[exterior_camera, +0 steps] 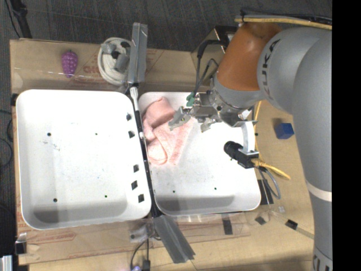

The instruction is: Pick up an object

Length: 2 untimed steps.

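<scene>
1. Dark carpet runs behind the tan desk (51,75), which carries two shallow white bins side by side.
2. Near the desk's far left edge lies a small purple grape-like toy (69,62), and just to its right sits a coil of white cable (113,60).
3. The left bin (73,157) fills the desk's left half; its floor shows a few small dark dots.
4. A grey divider bar (138,55) runs between the two bins, with black clips along it.
5. The right bin (208,179) holds a crumpled pink cloth (161,126), bunched in the bin's far left corner against the left wall and trailing toward the middle.
6. My pincer (192,117) hangs low over the far part of the right bin, its fingertips at the right edge of the pink cloth. I cannot tell whether they are spread or closed, nor whether any cloth sits between them.
7. My grey arm (304,95), with its orange band, reaches in over the bin's far right corner.
8. A small blue block (285,130) rests on the desk beside the right bin's right edge.
</scene>
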{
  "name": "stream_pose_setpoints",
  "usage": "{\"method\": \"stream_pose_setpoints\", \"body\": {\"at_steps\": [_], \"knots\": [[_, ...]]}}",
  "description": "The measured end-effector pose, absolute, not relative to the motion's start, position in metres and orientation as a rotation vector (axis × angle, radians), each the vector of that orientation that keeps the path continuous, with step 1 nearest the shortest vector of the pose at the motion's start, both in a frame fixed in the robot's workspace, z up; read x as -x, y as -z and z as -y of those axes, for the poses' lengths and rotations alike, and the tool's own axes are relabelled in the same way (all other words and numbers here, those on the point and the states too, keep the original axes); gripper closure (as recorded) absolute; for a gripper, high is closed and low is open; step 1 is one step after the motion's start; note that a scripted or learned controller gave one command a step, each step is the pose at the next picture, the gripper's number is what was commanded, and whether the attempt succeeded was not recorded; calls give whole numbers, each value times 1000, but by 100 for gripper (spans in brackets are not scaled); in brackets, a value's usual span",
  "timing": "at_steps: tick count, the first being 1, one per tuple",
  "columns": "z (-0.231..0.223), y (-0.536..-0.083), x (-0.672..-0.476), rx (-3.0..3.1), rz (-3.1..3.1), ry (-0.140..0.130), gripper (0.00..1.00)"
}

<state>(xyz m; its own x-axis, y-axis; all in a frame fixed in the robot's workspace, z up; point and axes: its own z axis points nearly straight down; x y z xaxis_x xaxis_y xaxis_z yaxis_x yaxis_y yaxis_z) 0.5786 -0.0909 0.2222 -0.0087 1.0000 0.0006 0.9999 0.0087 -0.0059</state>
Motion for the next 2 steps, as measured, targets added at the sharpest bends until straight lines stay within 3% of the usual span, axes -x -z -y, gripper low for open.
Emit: {"method": "stream_pose_setpoints", "body": {"at_steps": [1, 2], "knots": [[59, -225, -585, 2219, 2220, -6, 0], [108, -92, -611, 2029, 2396, -2, 0]]}}
